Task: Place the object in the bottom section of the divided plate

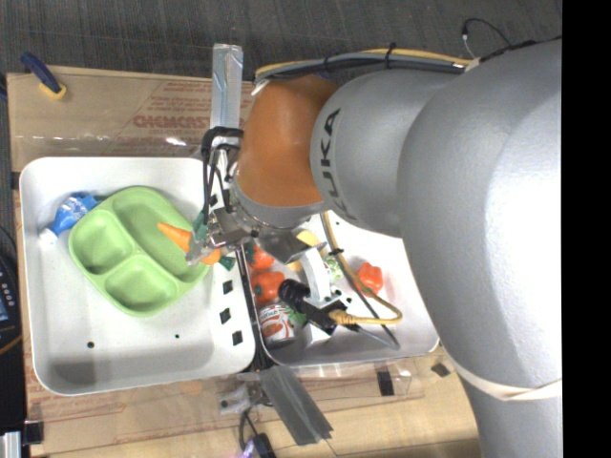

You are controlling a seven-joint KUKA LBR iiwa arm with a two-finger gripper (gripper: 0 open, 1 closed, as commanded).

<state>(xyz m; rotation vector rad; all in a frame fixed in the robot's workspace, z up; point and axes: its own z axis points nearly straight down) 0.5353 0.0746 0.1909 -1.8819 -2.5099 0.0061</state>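
A green divided plate lies in the left white bin, with three sections. An orange carrot-shaped object hangs over the plate's right-hand section, near its right rim. My gripper comes in from the right at that rim, and the thick end of the orange object sits between its fingers, with the pointed end sticking out to the left. The grey arm and its orange band cover the bin divider and much of the right bin.
A blue item lies behind the plate at the left bin's far left. The right bin holds red and orange toys and a can. A black cable runs above them.
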